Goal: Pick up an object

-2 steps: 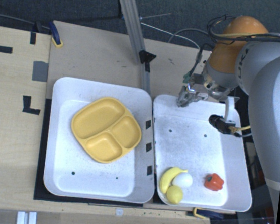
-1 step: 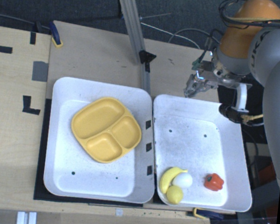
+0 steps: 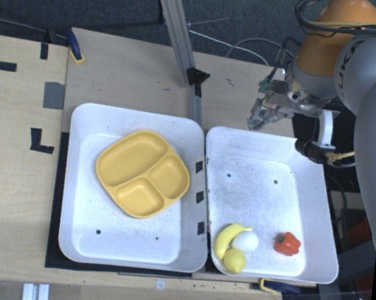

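Can't tell whether the jaws are apart or together, the gripper (image 3: 258, 118) is just a blur hanging over the far edge of the right bin (image 3: 316, 216). That bin holds a banana (image 3: 228, 235), a white egg (image 3: 247, 241), a lemon (image 3: 234, 259) bunched at the near-left corner, and a red pepper (image 3: 287, 243) off to their right. Left bin (image 3: 81, 187) has a yellow divided plate (image 3: 143, 173). A metal pole (image 3: 178, 33) slants down between them.

The hand (image 3: 258, 119) hangs above the far edge of the right bin (image 3: 318, 196). A banana (image 3: 227, 235), white egg (image 3: 247, 241), lemon (image 3: 234, 259) and red pepper (image 3: 287, 243) lie at its near side. The left bin (image 3: 77, 166) holds a yellow divided plate (image 3: 142, 173).
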Controlling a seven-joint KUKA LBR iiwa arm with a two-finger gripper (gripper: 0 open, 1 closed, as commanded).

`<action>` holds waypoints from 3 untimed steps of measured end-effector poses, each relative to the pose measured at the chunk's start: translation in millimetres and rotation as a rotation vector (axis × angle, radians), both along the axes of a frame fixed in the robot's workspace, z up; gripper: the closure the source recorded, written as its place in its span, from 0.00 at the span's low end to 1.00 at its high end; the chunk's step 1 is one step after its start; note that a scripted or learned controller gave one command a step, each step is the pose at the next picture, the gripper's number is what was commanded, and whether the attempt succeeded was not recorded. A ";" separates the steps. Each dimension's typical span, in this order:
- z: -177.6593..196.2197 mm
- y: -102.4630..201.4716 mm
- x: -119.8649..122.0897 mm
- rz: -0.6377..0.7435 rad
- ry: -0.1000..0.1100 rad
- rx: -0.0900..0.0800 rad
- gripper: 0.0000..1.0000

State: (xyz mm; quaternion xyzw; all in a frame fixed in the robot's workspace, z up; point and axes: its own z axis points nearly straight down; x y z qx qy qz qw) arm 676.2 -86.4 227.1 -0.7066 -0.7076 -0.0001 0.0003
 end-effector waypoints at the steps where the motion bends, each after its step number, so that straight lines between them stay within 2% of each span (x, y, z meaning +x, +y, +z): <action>1: 7.8 50.0 -8.9 0.004 0.001 0.001 1.00; 2: -3.3 107.8 -7.1 0.005 0.003 0.001 1.00; 3: 6.9 167.3 -13.9 0.006 0.001 0.002 1.00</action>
